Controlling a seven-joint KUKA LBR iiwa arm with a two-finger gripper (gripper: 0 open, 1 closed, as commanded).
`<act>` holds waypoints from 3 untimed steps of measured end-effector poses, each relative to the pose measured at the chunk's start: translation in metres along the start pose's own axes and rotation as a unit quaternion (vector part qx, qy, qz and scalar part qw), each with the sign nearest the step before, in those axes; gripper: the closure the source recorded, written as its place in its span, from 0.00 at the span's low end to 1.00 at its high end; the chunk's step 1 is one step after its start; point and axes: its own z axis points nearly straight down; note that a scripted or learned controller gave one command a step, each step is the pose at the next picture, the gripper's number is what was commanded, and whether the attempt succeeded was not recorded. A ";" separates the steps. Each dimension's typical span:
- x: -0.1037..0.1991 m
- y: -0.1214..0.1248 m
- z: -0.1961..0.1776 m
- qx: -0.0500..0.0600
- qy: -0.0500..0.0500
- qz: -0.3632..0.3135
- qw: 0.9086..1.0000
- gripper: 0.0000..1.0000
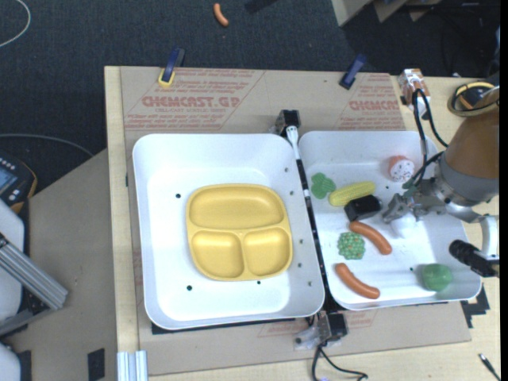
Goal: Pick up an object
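The right bin (397,145) holds several toy foods. A yellow corn cob (352,192) lies beside a small black block (363,206). A green leafy piece (321,185) sits at the bin's left wall, and a broccoli floret (351,245) lies lower down. One orange sausage (371,237) lies mid-bin and another (356,281) near the front rim. A pink-and-white round piece (400,167) sits at the back and a green lump (436,276) at the front right. My gripper (402,208) is low over the bin's middle, just right of the black block, with nothing visibly held.
The left bin (159,165) carries a yellow divided plate (238,231). The arm's orange-banded wrist (474,161) leans over the right bin's right side. Two clamps (168,70) (352,71) grip the cardboard's back edge.
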 end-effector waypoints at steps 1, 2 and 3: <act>0.000 -0.007 -0.047 -0.002 -0.001 0.000 1.000 1.00; -0.004 -0.015 -0.095 -0.003 -0.002 0.000 1.000 1.00; -0.004 -0.013 -0.132 -0.003 -0.002 -0.001 1.000 1.00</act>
